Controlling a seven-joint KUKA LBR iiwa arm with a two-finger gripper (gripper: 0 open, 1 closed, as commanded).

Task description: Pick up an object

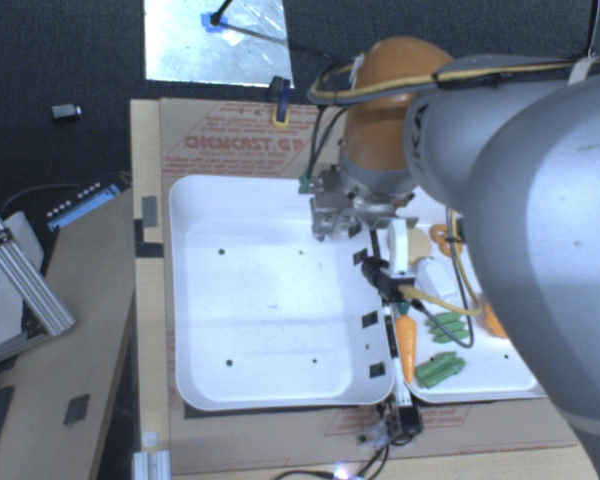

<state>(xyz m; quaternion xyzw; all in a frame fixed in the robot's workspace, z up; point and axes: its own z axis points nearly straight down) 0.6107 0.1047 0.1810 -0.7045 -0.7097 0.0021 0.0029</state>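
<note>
Item: tapered orange plastic carrot (pixel 406 345), lying in the right shallow white bin (pixel 500 380) against the divider, long axis running twelve to six. We find the hand (pixel 332 216) above the left bin's (pixel 260 298) far right corner; carrot lies toward its five o'clock. Whether the hand grips anything, we cannot tell.

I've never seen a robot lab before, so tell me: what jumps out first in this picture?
The big grey arm with its orange band dominates the right side, reaching over the bench. Its end effector hangs at the top right edge of the left white bin. In the right bin lie a carrot and a green vegetable.
</note>
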